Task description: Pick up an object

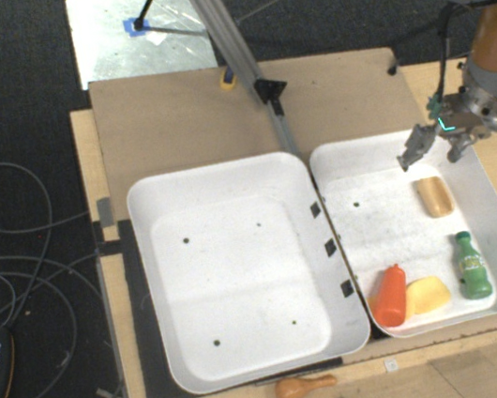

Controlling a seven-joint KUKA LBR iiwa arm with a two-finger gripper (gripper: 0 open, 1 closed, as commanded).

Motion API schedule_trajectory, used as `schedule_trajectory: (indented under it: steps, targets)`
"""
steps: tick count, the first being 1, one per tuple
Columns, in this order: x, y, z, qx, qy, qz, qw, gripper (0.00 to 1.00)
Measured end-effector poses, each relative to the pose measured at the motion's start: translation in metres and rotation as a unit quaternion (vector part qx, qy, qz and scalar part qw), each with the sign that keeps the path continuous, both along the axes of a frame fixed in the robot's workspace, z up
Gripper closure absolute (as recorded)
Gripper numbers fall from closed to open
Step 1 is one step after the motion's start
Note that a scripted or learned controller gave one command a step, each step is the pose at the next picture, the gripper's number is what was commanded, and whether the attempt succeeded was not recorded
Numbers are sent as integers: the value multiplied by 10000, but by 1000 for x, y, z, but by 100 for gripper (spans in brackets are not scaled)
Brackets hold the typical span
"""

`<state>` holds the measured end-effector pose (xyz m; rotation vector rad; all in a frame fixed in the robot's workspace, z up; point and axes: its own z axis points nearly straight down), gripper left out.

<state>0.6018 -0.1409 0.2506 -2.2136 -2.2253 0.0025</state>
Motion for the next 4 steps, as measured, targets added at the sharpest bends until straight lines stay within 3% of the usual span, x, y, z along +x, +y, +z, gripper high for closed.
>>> schedule_trajectory:
  steps: [1,4]
  targets:
    - [1,0,3,-3,-23,0,10000,0]
    - [9,3,-155,0,3,-25,10000,0]
